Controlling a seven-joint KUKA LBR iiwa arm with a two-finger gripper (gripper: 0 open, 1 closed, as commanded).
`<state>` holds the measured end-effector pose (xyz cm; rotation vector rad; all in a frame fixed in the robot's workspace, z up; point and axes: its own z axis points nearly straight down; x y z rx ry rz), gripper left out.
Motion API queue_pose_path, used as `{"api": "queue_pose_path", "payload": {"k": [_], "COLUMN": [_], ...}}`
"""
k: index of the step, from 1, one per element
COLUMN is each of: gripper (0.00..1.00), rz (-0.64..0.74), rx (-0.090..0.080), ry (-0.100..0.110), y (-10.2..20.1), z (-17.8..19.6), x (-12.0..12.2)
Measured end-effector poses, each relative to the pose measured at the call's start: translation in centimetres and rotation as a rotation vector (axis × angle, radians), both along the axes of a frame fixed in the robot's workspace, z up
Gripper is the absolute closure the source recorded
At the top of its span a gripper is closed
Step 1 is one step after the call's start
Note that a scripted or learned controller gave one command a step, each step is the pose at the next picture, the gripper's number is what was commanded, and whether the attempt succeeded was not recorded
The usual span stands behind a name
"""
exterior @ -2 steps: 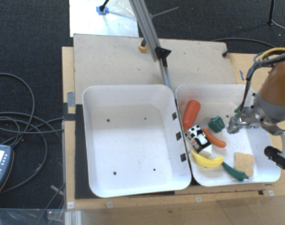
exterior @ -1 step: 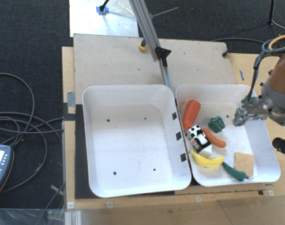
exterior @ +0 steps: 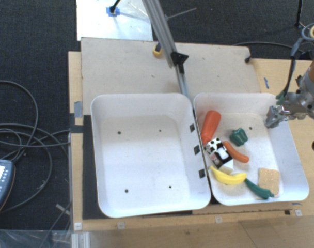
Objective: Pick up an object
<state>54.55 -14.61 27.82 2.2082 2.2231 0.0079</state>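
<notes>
- Camera view: gripper (exterior: 273,117) is hanging over the upper right rim of the right bin (exterior: 296,161); can't tell whether the fingers are apart or together.
- Toys are all lying in the right bin, none in the gripper: carrot (exterior: 210,124) leaning by the divider, green pepper (exterior: 238,136), black-and-white cow toy (exterior: 217,150) touching a small orange sausage (exterior: 237,155), banana (exterior: 228,176), tan bread slice (exterior: 269,180), dark green vegetable (exterior: 258,190).
- Left bin (exterior: 103,138) is sitting beside it on the tabletop (exterior: 121,66).
</notes>
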Motion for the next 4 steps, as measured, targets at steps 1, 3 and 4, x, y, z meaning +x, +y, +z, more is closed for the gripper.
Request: {"api": "queue_pose_path", "payload": {"k": [1, 3, 4], "gripper": [1.0, 1.0, 1.0], "rz": [0.004, 0.003, 0.004], "rx": [0.004, 0.004, 0.004], "ry": [0.008, 0.006, 0.008], "y": [5.0, 15.2, 20.6], "z": [-1.7, -1.6, -3.8], "x": [0.9, 3.3, 5.0]}}
